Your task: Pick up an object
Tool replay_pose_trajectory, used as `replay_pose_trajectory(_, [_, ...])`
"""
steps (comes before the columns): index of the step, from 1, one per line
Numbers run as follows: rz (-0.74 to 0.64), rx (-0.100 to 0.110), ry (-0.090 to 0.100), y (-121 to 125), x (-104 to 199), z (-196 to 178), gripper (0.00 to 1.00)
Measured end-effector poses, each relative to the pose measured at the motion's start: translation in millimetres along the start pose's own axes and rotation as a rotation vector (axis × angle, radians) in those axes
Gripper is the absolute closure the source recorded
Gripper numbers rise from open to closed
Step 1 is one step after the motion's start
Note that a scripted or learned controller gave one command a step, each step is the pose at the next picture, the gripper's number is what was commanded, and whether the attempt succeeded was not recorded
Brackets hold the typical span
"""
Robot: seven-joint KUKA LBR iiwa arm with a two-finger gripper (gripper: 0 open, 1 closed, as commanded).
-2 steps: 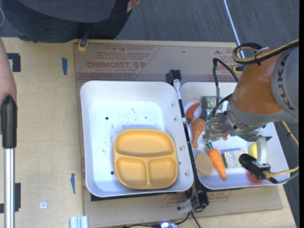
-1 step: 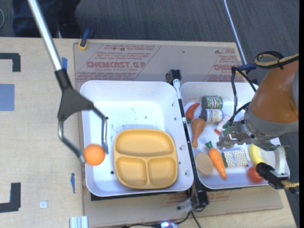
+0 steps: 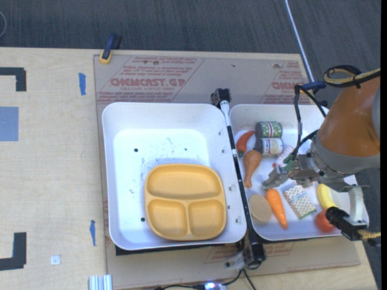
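You're looking at an arm point(image 3: 357, 132) with a broad rounded orange band above a grey wrist section. Black cables point(image 3: 298, 116) run down its side, and a yellow cable point(image 3: 341, 73) loops over the top beside a short blue piece. Your gripper point(image 3: 279, 173) is a small cluster of dark grey metal parts. A white bracket point(image 3: 357, 203) with a black block sits lower on the wrist.

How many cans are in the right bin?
2. One green-labelled can lies near the back of the right bin; a second can lies just in front of it, touching or nearly so. The arm covers part of the bin, so more could be hidden.
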State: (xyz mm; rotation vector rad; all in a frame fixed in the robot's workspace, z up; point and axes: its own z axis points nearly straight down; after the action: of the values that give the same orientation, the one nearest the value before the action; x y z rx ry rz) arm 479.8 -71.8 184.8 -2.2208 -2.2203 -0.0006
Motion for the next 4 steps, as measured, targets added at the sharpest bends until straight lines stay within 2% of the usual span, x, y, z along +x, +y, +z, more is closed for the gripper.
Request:
replay_pose_trajectory(1, [0.000,-0.001,-0.002,76.1,-73.9,52.8,0.00])
replay_pose_trajectory(2, [0.003,-0.011,-0.010,102.8,-26.4,94.6,0.00])
replay_pose_trajectory(3, [0.001,-0.021,-0.014,105.9,-27.6,81.3,1.00])
replay_pose_trajectory(4, [-0.001,-0.002,-0.004,161.9,-27.8,95.0,1.00])
